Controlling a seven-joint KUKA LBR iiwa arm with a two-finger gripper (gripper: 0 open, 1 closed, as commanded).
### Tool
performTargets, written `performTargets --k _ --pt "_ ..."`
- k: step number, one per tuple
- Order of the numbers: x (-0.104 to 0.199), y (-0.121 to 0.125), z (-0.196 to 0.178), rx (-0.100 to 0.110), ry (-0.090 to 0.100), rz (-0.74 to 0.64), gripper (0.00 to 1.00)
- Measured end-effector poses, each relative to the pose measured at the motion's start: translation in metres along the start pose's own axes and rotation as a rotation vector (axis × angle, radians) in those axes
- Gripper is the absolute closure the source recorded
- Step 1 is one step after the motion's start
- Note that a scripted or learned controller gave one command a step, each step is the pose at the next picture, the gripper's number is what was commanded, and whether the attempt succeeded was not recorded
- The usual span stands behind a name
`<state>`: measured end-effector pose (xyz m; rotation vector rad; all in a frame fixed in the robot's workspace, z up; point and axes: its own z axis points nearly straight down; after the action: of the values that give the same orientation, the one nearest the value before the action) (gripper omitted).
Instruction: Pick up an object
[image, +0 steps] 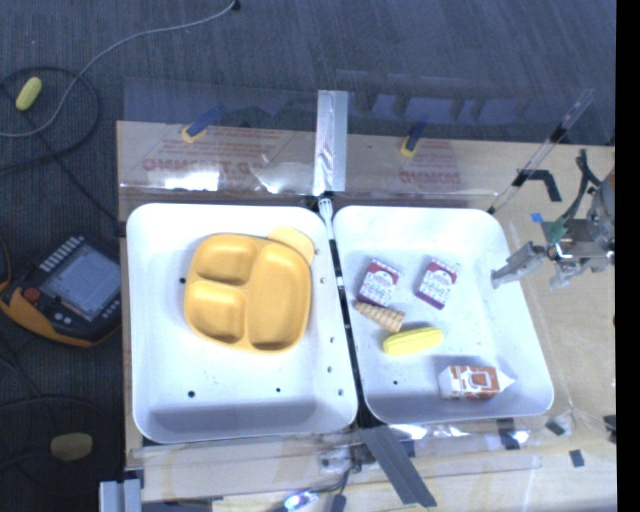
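Note:
The right bin (520, 330) holds a red-and-white carton (378, 282), a purple-and-white carton (436, 282), a waffle cone (380, 315), a yellow corn-like piece (412, 341) and an orange-and-white carton (474, 381) lying on its side. My gripper (556, 252) hovers at the far right, over the bin's right rim and apart from all of these. Nothing shows in its grasp.
A yellow compartment tray (248, 290) lies in the left bin (160, 380), with a pale yellow round piece (292, 239) at its back right corner. A raised divider (340, 300) separates the two bins. A handheld pendant (70, 290) rests on the floor at left.

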<state>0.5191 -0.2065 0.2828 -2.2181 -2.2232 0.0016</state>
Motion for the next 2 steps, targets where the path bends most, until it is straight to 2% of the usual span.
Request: performTargets --k 1,2 --pt "0.028 0.008 0.179 0.002 0.002 -0.079 0.00" --pt "0.057 0.064 0.193 -0.012 -0.005 -0.108 0.00"
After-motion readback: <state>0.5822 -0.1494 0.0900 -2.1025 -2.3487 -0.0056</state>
